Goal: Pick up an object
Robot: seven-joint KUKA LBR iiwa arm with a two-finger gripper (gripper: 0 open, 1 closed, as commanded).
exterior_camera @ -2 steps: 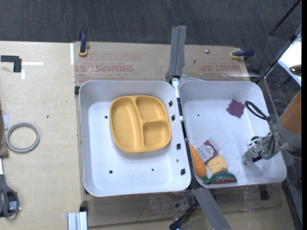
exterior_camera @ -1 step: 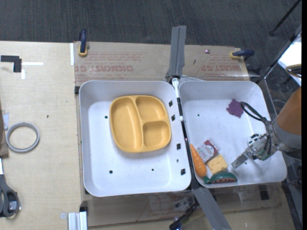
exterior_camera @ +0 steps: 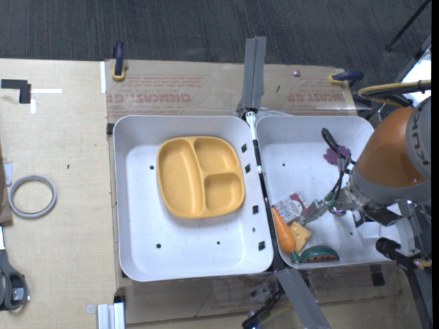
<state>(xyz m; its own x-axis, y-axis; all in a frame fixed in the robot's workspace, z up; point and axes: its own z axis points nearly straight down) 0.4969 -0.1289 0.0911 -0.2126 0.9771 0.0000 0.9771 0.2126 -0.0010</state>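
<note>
claw (exterior_camera: 310, 212) just beside carrot (exterior_camera: 282, 230) (right bin (exterior_camera: 288, 137))

A roll of grey tape (exterior_camera: 31, 196) lies on the worktop (exterior_camera: 62, 252) at the left of the frame, with scissors (exterior_camera: 12, 286) in the lower left corner. Two clamps, one at upper left (exterior_camera: 119, 60) and one at upper right (exterior_camera: 345, 78), pin a cardboard sheet (exterior_camera: 175, 91).

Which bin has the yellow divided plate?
The left bin. The yellow plate lies in its middle, alone. The right bin holds the small items: carrot, watermelon slice, purple piece.
</note>
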